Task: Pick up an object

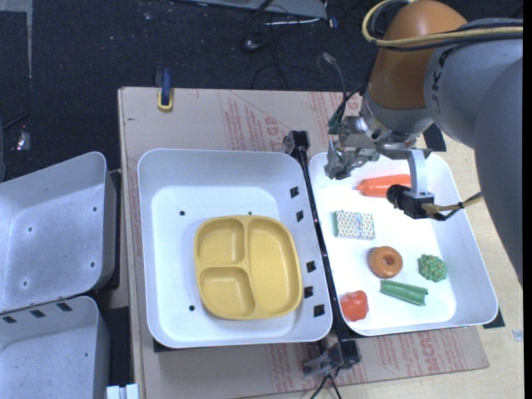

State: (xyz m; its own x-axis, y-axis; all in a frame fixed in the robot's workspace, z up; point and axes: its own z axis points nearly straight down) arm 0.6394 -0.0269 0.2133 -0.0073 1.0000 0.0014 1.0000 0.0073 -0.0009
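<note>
The likeliest target is the orange plastic carrot (pixel 384 186), lying on its side near the far edge of the right-hand white bin (pixel 474 285), toward that bin's far-left corner. The end effector (pixel 339 166) hangs just beside the carrot's left tip, over the same corner, and nothing sits between its parts; whether they are apart or together I cannot tell from this angle. So the step in hand looks like the approach, with no grasp made yet.

The next move calls for shifting a little toward the carrot's middle, lining up across its narrow width, then descending and closing.

Further out in the same bin lie a small patterned rectangular packet (pixel 354 224), a brown ring doughnut (pixel 386 262), a green broccoli floret (pixel 431 267), a green bean pod (pixel 404 292) and a red pepper (pixel 354 305) near the near-left corner. The left-hand white bin (pixel 166 181) carries a yellow three-compartment plastic tray (pixel 248 266).
</note>
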